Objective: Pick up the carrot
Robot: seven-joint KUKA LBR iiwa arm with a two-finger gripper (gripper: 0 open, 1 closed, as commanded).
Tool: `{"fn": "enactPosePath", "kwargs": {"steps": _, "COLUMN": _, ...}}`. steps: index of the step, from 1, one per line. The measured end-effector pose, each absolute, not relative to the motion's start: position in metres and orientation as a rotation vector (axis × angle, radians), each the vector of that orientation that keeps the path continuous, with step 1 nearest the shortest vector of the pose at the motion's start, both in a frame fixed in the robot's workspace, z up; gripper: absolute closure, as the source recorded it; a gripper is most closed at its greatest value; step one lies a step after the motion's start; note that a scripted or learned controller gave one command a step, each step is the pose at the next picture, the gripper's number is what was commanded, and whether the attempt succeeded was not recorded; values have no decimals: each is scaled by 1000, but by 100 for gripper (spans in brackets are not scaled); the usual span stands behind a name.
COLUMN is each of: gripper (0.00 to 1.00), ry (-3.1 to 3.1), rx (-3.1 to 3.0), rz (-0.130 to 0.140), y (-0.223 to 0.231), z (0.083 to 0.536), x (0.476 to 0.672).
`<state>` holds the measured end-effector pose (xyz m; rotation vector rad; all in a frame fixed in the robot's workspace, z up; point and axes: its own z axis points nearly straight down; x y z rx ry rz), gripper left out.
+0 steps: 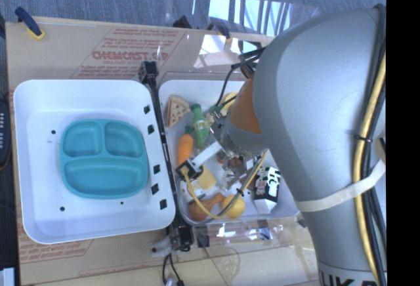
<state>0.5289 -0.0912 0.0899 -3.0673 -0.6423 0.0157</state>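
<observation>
- The carrot (186,147) lay in the right bin (191,90), close to that bin's left wall, its length running roughly along the wall.
- Around it sat 1 tan wedge of bread (176,109) toward the far end, a green item (199,122) just beside its upper end, and a pale yellow block (207,178) near its lower end.
- The left bin (21,147) held 1 teal divided plate (103,157), well apart from the carrot.
- The gripper (230,161) hung low in the right bin, to the right of the carrot. The bulky arm hid much of it, so how far open it was could not be told, and nothing could be seen in its hold.
- Judged step: the approach, with the carrot not yet grasped.
- The next move likely called for a shift toward the left wall, squaring across the carrot's narrow width, then closing. The wall and the green item left little room.
</observation>
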Motion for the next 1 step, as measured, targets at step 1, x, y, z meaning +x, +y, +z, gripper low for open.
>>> {"fn": "enactPosePath", "kwargs": {"steps": 1, "gripper": 0, "ry": -508, "rx": -3097, "rz": 16, "y": -92, "z": 91, "x": 534}}
